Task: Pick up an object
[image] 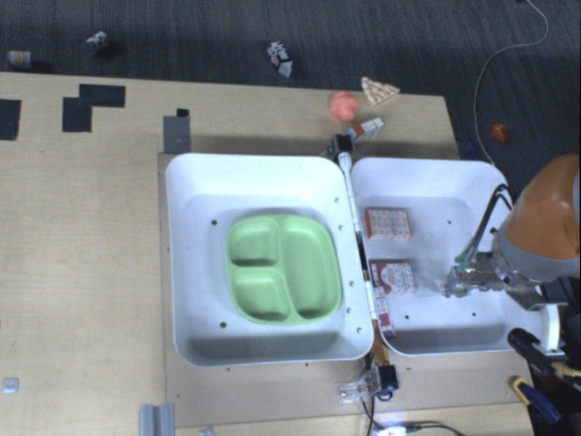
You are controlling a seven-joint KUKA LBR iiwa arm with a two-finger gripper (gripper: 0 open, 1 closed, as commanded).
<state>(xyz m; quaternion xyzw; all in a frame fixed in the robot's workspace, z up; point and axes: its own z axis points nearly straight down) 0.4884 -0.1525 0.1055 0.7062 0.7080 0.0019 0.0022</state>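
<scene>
Over the right shallow white bin, near its right wall, the grey two-finger gripper hangs low; whether its jaws are spread or closed cannot be told, and nothing shows between them. Two small flat red-and-white packets lie apart from it by that bin's left wall, one above the other. One pale green three-compartment plastic tray sits in the left white bin. Two bins on the wooden desk.
</scene>
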